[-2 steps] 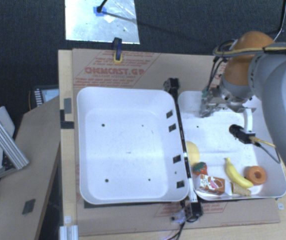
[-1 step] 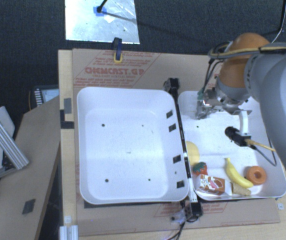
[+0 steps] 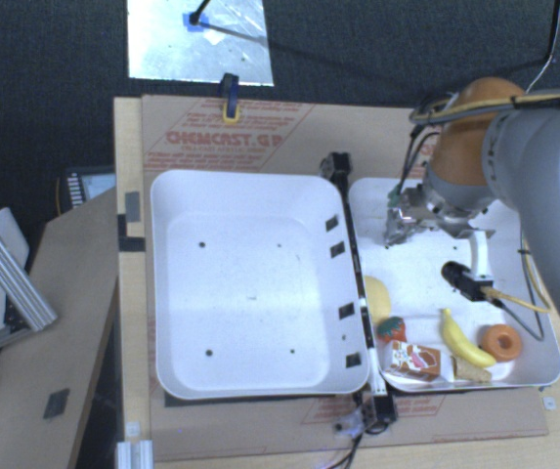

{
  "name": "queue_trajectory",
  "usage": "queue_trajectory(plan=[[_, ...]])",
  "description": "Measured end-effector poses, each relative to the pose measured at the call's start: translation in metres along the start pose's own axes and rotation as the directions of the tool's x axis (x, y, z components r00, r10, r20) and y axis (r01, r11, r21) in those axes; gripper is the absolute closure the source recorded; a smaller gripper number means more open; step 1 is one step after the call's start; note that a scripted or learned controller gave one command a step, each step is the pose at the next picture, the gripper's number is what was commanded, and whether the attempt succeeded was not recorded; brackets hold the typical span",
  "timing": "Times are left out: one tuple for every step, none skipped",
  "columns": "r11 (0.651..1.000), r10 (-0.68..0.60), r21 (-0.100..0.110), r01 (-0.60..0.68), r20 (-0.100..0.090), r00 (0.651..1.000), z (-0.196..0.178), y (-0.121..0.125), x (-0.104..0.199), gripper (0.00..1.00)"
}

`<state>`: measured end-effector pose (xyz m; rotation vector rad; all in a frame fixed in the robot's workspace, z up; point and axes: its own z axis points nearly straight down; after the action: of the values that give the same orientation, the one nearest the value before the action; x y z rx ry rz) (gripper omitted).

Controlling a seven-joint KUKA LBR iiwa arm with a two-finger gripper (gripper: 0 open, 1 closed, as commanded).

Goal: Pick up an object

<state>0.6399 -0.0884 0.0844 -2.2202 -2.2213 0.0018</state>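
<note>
The left bin (image 3: 250, 291) sits on the brown board with its white floor bare apart from a few small dark holes. A dark divider with clips (image 3: 348, 262) runs between it and the right bin (image 3: 543, 360).

In the right bin, the objects cluster toward its 6 o'clock edge. A pale yellow rounded piece (image 3: 377, 296) lies against the divider at about 8 o'clock. Just below it sits a small red object (image 3: 391, 330), touching a flat red-and-white packet (image 3: 415, 361). At 5 o'clock of the packet's neighbours, a banana (image 3: 460, 338) lies slanted, and an orange ring (image 3: 500, 342) rests just beside its lower end.

The gripper (image 3: 399, 225) hangs over the bin's 11 o'clock part, well apart from all these objects. Whether it is spread or closed cannot be told, and nothing shows in its grasp.
</note>
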Motion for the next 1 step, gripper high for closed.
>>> queue_trajectory(plan=[[1.0, 0.006, -0.001, -0.006, 0.003, 1.0, -0.0003, -0.0268, -0.0805, 1.0]])
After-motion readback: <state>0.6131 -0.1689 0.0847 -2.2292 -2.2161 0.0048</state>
